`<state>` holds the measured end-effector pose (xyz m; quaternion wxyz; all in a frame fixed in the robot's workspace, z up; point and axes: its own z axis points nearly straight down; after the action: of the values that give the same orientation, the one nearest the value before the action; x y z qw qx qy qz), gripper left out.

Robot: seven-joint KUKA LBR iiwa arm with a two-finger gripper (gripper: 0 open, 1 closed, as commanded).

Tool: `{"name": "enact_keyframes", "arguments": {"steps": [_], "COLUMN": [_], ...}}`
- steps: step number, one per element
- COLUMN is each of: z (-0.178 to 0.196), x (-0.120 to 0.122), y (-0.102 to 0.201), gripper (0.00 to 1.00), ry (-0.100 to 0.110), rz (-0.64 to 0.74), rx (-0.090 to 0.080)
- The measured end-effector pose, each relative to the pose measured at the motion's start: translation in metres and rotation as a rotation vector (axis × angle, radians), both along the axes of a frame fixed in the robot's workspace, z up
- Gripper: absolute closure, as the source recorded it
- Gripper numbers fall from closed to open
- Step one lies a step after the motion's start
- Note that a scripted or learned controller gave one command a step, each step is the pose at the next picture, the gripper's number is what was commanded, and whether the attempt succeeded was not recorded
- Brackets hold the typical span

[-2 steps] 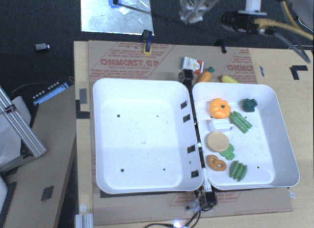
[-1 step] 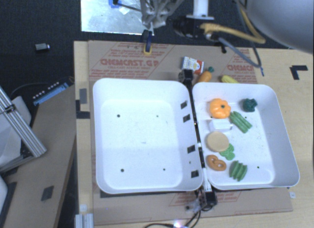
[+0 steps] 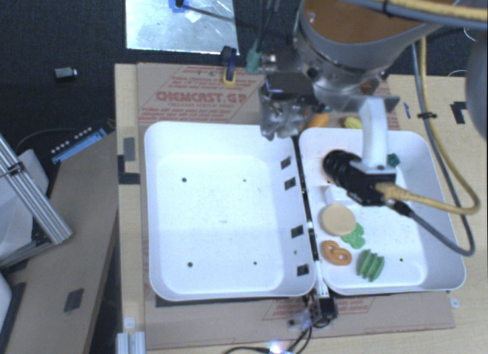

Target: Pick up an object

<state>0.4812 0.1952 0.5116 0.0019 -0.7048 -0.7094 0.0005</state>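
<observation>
My gripper [image 3: 277, 125] hangs low over the back rim where the two white bins meet, under the grey wrist and the orange band. The right bin [image 3: 427, 215] holds small objects: a tan round disc [image 3: 338, 219], a green leafy piece [image 3: 354, 235], an orange pretzel shape [image 3: 335, 252] and a ribbed green piece [image 3: 370, 265]. A teal piece [image 3: 393, 160] lies near the back of that bin. Yellow [image 3: 351, 123] and orange [image 3: 319, 120] pieces peek out at its back rim beside the arm. I see nothing held in the gripper.
The left bin [image 3: 217, 207] shows bare white floor. A black cylinder [image 3: 352, 178] on a white bracket, with a yellow cable [image 3: 427, 204], hangs from the arm over the right bin. Cardboard [image 3: 194, 97] lies under both bins.
</observation>
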Motion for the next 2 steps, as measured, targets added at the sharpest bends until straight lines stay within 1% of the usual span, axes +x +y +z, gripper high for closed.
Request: {"name": "enact_keyframes", "arguments": {"steps": [1, 2], "z": [0.025, 0.025], "x": [0.132, 0.027], "y": [0.013, -0.067], "gripper": [1.00, 1.00], "ry": [-0.015, -0.005], "rz": [-0.007, -0.010], "rx": [0.000, -0.001]}}
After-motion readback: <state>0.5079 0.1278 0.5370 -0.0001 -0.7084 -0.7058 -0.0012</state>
